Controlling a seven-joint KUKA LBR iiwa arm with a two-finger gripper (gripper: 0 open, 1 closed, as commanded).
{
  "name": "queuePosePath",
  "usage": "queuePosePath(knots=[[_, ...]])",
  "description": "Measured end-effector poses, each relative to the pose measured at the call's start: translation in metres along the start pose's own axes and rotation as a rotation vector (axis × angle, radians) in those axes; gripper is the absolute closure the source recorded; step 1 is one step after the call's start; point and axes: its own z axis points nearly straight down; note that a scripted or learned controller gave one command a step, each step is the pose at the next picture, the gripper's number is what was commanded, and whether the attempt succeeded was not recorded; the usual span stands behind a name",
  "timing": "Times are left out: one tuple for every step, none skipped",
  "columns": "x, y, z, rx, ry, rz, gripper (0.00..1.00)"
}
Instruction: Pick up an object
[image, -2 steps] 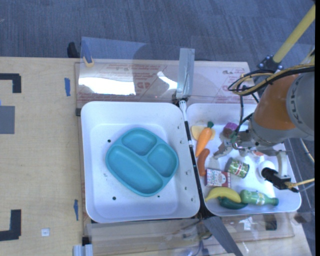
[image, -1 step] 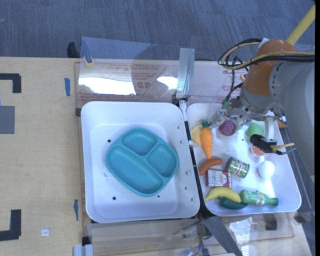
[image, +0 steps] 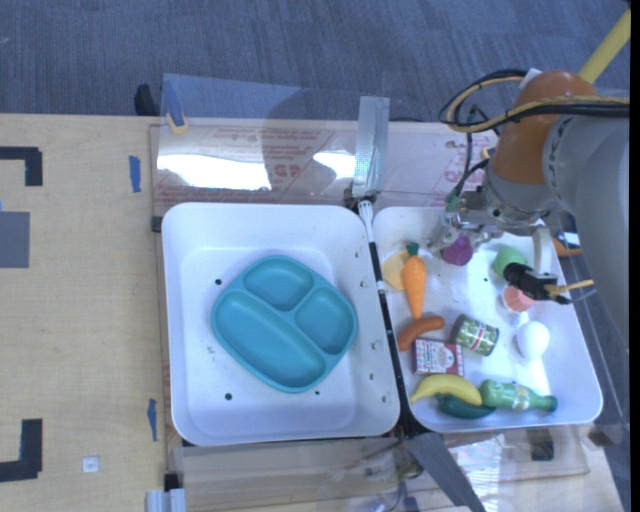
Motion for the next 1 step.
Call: queuePosePath(knots=[[0.0744, -0.012, -0.0934, -0.003, 0.005, -0.057, 1.0]])
